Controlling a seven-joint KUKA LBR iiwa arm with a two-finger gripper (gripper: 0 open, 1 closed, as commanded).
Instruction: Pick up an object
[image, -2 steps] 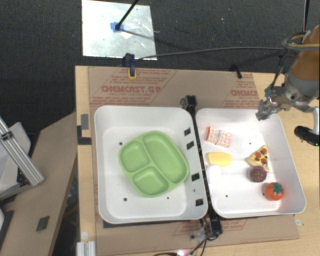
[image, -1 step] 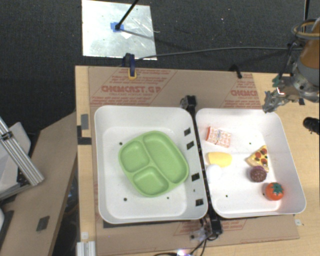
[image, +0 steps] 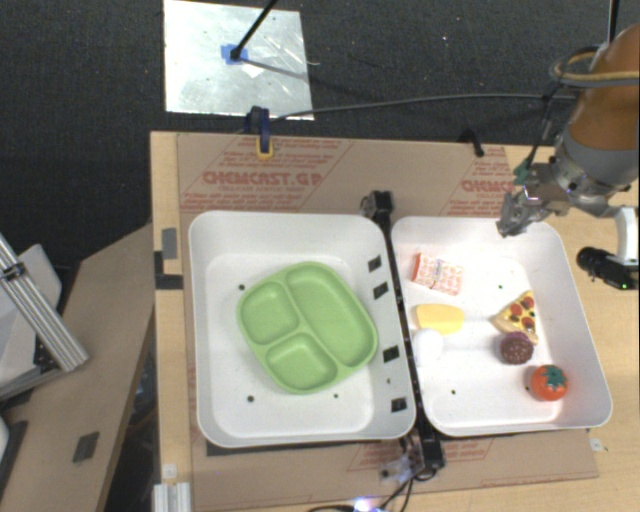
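Nearest me in the right bin (image: 590, 400) sit the tomato (image: 547, 382), brown ball (image: 516, 348), pizza slice (image: 519, 315) and yellow piece (image: 439, 318), then the pink packet (image: 438, 272). My gripper (image: 514, 222) hangs over the far rim, everything lying nearer and leftward of it; whether the jaws are apart I cannot tell.

You see a light green divided plate (image: 306, 326), a red-and-white patterned packet (image: 439, 272), a yellow piece (image: 439, 318), a maroon ball (image: 516, 348) and an orange-red tomato (image: 547, 382).
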